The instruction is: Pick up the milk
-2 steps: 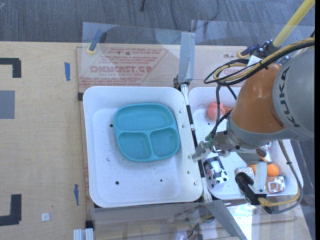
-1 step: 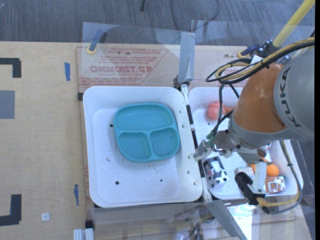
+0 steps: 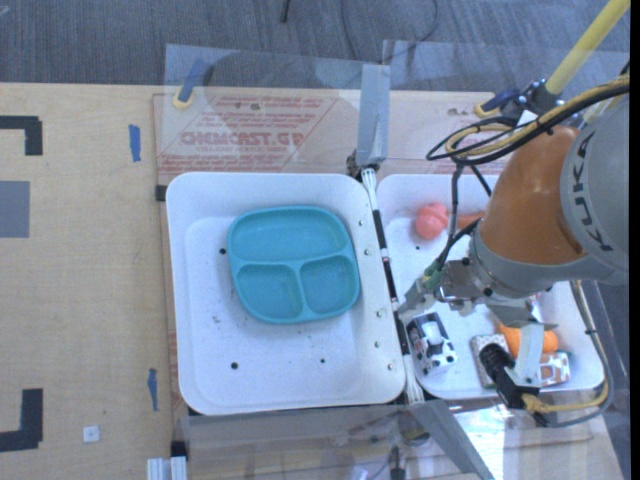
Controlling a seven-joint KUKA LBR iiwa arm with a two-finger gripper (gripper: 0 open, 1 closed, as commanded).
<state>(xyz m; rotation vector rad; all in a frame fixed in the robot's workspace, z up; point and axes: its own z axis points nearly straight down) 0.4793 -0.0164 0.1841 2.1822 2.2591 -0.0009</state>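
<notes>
1. While the arm (image 3: 530,208) hung over the right bin (image 3: 398,203), the small black-and-white carton judged to be the milk (image 3: 432,346) lay right of the blue plate (image 3: 293,263), just past the wall between the bins.
2. Whether the jaws stood wide or narrow could not be told, and nothing was seen held.
3. Risk: the milk sat close to that wall, so a descending jaw could strike the rim or shove the carton aside.
4. Risk: an orange item (image 3: 530,340) lay farther right of the plate, near enough to be grasped by mistake.
</notes>
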